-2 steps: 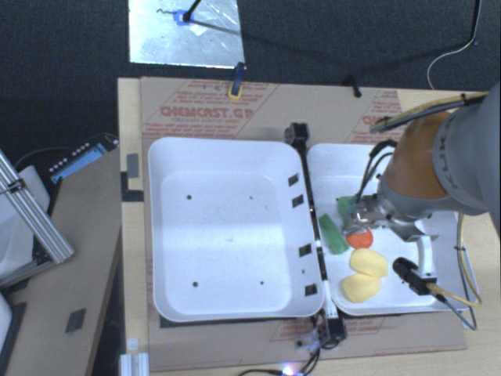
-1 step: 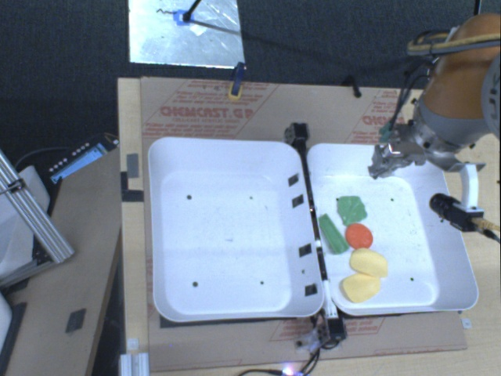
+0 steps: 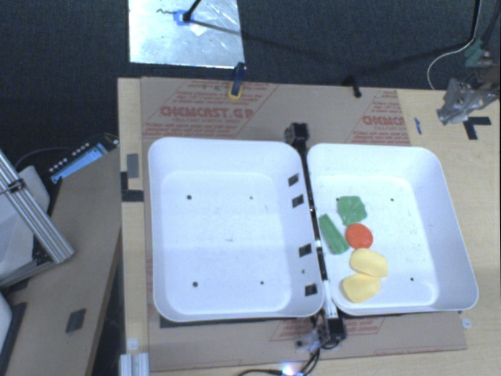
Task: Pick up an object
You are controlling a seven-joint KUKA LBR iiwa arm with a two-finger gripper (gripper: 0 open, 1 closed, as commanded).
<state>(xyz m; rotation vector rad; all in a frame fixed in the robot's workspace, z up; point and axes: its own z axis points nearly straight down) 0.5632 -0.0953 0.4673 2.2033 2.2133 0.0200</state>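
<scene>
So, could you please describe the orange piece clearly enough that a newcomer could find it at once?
Look at the right-hand white bin, where a small cluster of items lies near the divider between the two bins. The orange piece sits in the middle of that cluster, below a green lump, right of a green strip and above two yellow pieces. It is the only round, orange-red item there.

Fixed overhead camera, slanted down, both bins (image 3: 235, 151) framed, seemingly mid-distance
</scene>
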